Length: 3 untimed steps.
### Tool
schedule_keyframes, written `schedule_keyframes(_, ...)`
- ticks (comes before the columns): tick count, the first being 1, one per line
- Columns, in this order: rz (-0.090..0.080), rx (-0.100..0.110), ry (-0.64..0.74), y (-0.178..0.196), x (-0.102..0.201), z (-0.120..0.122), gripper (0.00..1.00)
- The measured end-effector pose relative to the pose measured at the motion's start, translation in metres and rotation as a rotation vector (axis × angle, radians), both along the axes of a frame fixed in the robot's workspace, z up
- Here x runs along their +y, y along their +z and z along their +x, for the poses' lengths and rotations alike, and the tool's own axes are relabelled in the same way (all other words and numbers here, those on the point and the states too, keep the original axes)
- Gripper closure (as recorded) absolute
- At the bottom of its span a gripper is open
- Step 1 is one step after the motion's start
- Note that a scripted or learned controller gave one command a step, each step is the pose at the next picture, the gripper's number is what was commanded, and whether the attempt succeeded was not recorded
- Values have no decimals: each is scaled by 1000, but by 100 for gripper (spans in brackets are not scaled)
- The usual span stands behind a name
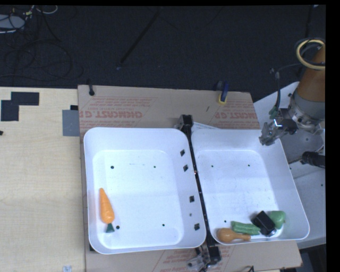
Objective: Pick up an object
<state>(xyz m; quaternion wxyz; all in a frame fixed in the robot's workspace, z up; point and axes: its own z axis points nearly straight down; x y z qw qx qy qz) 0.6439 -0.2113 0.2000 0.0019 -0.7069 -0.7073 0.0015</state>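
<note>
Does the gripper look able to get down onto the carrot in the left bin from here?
Probably yes: the carrot lies alone near the left bin's wall, uncovered, though the gripper must cross both bins.

The setting is presenting as a robotics laboratory or test cell rather than a home or shop. Two white bins (pixel 135 139) are sitting side by side on printed cardboard sheeting (pixel 159 109) clamped to a light wooden bench (pixel 37 180), with loose cables (pixel 32 16) trailing across the dark floor behind. A grey and orange industrial arm (pixel 311 90) is standing at the right, and toy food (pixel 106 206) is lying in the bins.
</note>
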Motion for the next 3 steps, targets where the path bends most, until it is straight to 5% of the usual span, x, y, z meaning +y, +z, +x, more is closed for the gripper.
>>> schedule_keyframes(1,-2,-11,1,89,16,1,100)
schedule_keyframes(2,-3,-7,-3,145,-3,-44,100)
schedule_keyframes(3,3,6,3,26,0,-18,100)
